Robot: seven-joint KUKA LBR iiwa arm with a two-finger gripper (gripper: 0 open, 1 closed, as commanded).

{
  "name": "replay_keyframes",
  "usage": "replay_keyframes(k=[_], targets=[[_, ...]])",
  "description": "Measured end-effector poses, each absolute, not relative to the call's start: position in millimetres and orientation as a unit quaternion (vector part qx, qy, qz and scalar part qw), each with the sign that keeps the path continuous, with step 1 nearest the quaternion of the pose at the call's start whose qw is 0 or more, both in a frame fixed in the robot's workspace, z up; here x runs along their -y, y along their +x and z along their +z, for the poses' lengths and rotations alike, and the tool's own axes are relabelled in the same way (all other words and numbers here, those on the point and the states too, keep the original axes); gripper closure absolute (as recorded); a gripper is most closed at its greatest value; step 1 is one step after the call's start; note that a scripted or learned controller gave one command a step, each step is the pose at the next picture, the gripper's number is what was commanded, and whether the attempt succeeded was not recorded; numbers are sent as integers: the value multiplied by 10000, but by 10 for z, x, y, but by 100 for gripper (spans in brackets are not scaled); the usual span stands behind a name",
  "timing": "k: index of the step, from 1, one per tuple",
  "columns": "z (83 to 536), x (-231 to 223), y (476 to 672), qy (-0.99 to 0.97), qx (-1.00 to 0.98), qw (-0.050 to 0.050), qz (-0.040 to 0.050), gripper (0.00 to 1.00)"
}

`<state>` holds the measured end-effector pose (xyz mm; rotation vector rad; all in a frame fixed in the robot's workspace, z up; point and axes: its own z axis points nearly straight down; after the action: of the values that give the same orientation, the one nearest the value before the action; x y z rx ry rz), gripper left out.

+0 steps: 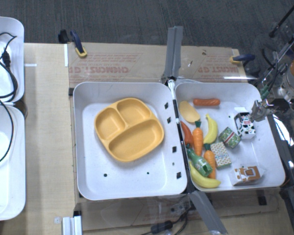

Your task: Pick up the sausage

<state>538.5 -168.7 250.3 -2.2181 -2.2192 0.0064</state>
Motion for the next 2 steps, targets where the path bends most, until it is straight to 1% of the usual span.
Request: replay_keyframes(k=[1,2], targets=[[1069,1160,5999,-6864,7272,-62,-30,0],[894,944,6560,-6669,7452,13,16,0]])
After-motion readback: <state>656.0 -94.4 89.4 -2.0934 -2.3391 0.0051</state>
